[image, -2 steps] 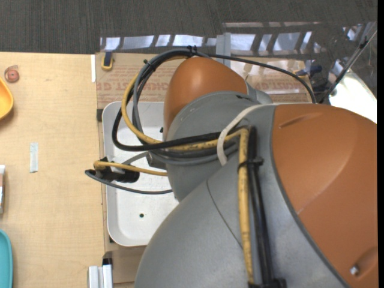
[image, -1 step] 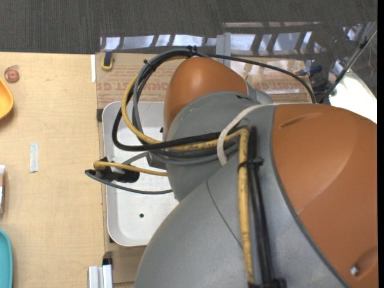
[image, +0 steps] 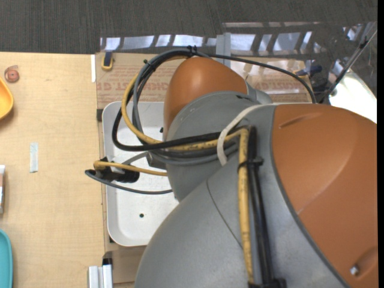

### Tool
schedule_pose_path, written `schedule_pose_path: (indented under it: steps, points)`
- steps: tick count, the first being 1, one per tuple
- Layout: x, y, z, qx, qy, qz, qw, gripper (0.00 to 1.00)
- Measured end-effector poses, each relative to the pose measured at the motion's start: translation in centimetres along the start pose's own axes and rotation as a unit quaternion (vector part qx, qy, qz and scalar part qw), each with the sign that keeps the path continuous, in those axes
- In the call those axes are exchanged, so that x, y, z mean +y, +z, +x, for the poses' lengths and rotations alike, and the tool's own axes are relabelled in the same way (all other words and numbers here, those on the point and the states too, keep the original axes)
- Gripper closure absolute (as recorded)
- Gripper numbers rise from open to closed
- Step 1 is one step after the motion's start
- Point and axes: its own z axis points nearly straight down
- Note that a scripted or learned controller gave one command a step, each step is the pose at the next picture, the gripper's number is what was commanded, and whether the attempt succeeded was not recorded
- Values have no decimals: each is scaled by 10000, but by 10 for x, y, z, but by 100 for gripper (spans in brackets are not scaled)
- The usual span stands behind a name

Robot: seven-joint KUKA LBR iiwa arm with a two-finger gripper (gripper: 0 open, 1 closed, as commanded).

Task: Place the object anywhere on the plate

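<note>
Mostly the arm: the grey KUKA arm [image: 240, 221] covers the middle and the right of the camera view, with a large orange part at the right and a rounded orange cap [image: 201, 86] higher up, near the middle.
Cables: a yellow cable [image: 242, 179] and black cables [image: 144, 80] run along the arm and make loops over the bin. A white tie [image: 225, 143] binds them against the grey body. One bundle ends to the left, at the bin's left rim, in a black piece [image: 105, 173].
Bin: one shallow white bin [image: 126, 221] shows under the arm, at its left and lower part. Its floor is bare where it can be seen, with a small dark dot [image: 141, 215] on it. The rest of the bin is hidden by the arm.
Claw: the gripper is hidden below the arm's own body, so I cannot tell how far it is open or if it has hold of anything.
Task's object and plate: I cannot tell where they are; the arm hides most of the bin area.
Bench: a light wooden surface [image: 54, 131] lies left of the bin. On its left edge are a piece of an orange thing [image: 5, 101], a small round reddish thing [image: 11, 74] and a teal thing [image: 5, 260]. A small pale strip [image: 33, 158] lies on the wood.
Behind the bin: brown cardboard with red print [image: 123, 80], and shiny tape [image: 156, 41] along its top.
</note>
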Motion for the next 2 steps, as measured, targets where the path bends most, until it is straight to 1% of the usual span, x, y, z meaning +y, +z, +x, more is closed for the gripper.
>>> schedule_pose_path:
  steps: [2]
  points:
    - [0,0,0,0,0,0,10000,0]
